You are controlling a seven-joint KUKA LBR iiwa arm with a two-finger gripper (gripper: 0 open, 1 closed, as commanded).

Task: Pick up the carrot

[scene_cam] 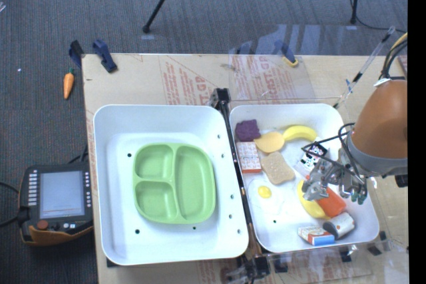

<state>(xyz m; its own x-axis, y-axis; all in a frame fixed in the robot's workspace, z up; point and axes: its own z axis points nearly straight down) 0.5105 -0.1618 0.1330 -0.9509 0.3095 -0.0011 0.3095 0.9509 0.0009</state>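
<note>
1. Dark carpet lies all round the bench. On it, well to the left of the green plate (175, 183) and above it in the view, is a small orange toy carrot (68, 84). A control pendant (60, 199) sits on the floor, also left of the plate.
2. Left bin (100, 123): it holds the green plate, which has three compartments with nothing in them.
3. Right bin (333, 110), to the right of the plate: nearest the plate are a purple piece (247, 130), a printed card (249, 157) and a fried egg (265, 191). Further right are a bread slice (277, 167) and a banana (299, 134).
4. My claw (319, 186) hangs low over the right bin, far right of the plate. Whether it is wide or narrow I cannot tell.
5. Just right of my claw lies an orange-red piece (335, 203), resting against a yellow piece (311, 207). I judge this one is the carrot I am asked for, since the floor carrot looks beyond my reach.
6. Risks, as I judge them:
   - The yellow piece touches my target, so I could close on it instead or take both.
   - A small box (316, 235) and a grey roll (341, 226) lie near, below the orange-red piece in the view. A skewed descent could knock them.
   - If the orange-red piece is not the carrot, I lift the wrong thing.
</note>
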